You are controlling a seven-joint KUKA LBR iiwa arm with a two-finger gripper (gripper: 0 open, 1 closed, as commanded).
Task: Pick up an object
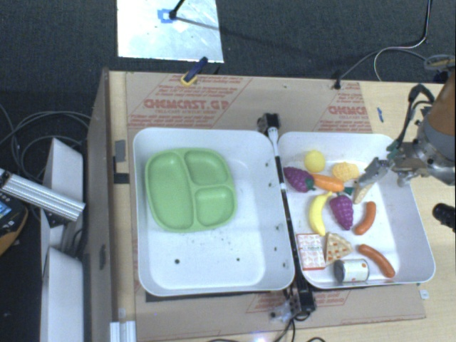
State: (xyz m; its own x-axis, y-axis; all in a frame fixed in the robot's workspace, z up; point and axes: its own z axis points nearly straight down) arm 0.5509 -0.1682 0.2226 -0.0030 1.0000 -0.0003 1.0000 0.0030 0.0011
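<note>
Toys crowd the right bin (410, 219); the claw (367, 184) hangs low beside the corn (345, 170), its grip impossible to tell.

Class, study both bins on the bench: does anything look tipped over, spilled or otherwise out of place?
One thing stands out: the small can at the near edge of the right bin lies on its side, beside the pizza slice. The other toy foods lie loose but unspilled, and the green tray sits flat in the left bin.

Arm (436, 130) cut off at right edge; pincer (365, 185) finger spacing too small to judge.
</note>
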